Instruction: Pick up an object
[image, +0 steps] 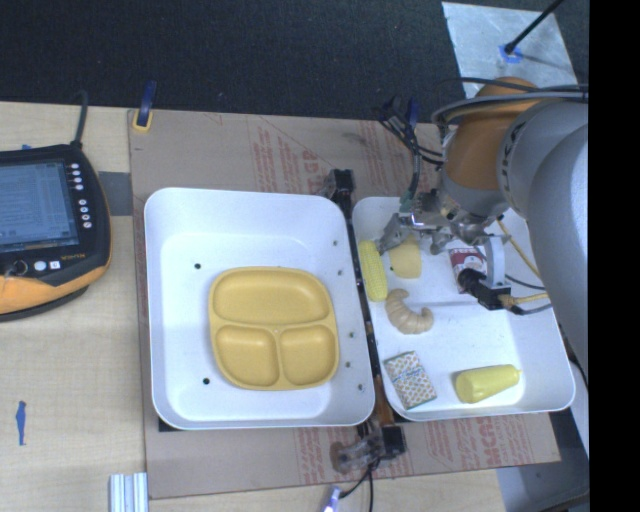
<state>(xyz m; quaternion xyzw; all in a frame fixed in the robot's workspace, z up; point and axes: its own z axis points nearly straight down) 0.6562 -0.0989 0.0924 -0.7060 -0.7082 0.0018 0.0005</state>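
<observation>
**What I count on my bench**

I count two white bins: the left bin (165, 300) and the right bin (545, 385). In the left one lies one yellow divided plate (273, 327), with three compartments. In the right one I count five loose things: one corn cob (372, 270), one pale yellow chunk (406, 261), one croissant (410, 314), one small patterned packet (409, 379) and one yellow cylinder (487, 382). Beside the bins sits one orange-edged control tablet (45, 230). Beneath everything lies one cardboard sheet (250, 150).

Pale yellow chunk (406, 262) in right bin's far end, beside yellow corn cob (373, 271).
</observation>
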